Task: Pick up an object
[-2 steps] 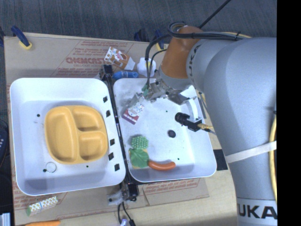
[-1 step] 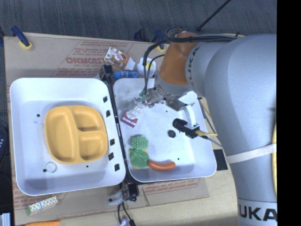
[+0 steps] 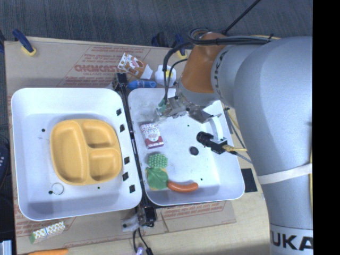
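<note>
We're hovering the gripper (image 3: 169, 109) over the right bin's (image 3: 229, 180) far corner — whether it's grasping anything, we cannot tell. The red-and-white packet (image 3: 151, 136) is lying just below it, likely the nearest candidate — green toy (image 3: 157, 170) farther down.

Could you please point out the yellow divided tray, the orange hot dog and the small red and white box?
yellow divided tray (image 3: 85, 150): camera view, on its central ridge.
orange hot dog (image 3: 183, 186): camera view, on its middle.
red and white box (image 3: 152, 136): camera view, on its top face.
</note>
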Available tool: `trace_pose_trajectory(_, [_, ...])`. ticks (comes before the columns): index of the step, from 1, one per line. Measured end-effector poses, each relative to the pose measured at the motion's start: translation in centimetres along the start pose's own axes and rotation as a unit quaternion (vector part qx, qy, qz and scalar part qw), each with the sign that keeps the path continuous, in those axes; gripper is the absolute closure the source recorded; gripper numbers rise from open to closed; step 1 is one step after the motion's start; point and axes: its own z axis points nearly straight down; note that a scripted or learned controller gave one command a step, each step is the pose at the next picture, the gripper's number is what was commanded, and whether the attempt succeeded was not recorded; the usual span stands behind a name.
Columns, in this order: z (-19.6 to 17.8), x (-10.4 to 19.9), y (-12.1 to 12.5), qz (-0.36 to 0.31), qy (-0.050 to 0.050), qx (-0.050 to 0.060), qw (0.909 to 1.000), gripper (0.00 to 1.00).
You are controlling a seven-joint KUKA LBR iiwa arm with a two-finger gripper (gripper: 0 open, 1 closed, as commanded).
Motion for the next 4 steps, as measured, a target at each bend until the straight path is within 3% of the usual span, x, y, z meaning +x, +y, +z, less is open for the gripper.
trace_pose_trajectory(1, [0.0, 0.0, 0.0, 0.0, 0.0, 0.0, 1.0, 0.0])
trace_pose_trajectory(2, [1.0, 0.7, -2.9, 0.072, 0.0, -0.001, 0.9974, 0.0])
trace_pose_trajectory(3, [0.0, 0.9, -2.8, 0.069, 0.002, 0.0, 0.9976, 1.0])
trace_pose_trajectory(4, [0.0, 0.9, -2.8, 0.069, 0.002, 0.0, 0.9976, 0.0])
